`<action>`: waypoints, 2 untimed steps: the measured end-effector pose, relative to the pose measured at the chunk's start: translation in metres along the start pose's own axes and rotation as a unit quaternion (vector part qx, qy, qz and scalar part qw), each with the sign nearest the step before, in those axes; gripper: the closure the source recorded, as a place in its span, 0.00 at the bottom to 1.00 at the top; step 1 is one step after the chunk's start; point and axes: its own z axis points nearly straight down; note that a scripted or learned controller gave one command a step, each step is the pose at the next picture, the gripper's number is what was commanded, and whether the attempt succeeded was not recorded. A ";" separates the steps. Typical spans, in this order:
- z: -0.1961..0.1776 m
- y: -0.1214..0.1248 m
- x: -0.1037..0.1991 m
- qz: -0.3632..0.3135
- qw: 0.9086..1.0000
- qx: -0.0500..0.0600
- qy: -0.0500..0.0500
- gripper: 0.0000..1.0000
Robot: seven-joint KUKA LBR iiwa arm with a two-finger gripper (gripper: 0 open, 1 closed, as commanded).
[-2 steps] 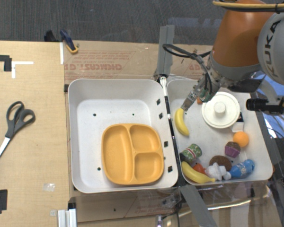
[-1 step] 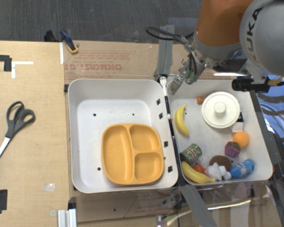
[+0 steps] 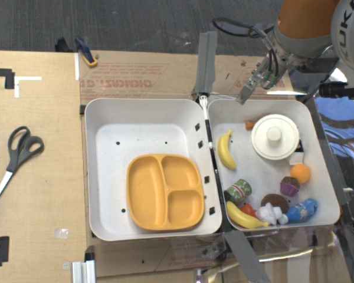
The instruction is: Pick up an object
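Note:
The right bin holds a white lidded pot, a banana by its left wall and a second banana at the front. An orange ball, a purple piece, a green can, a brown item, a white crumpled item and a blue toy crowd the front right. My gripper hangs above the bin's back edge, open, with nothing between its fingers.
The left bin holds a yellow divided plate. Scissors lie on the bench at far left. A blue clip sits at the cardboard's back left corner. A grey post rises between the bins.

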 end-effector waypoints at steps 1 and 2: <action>0.011 0.002 -0.006 0.081 0.997 0.000 0.001 1.00; 0.016 0.016 0.010 0.050 0.999 0.001 0.001 1.00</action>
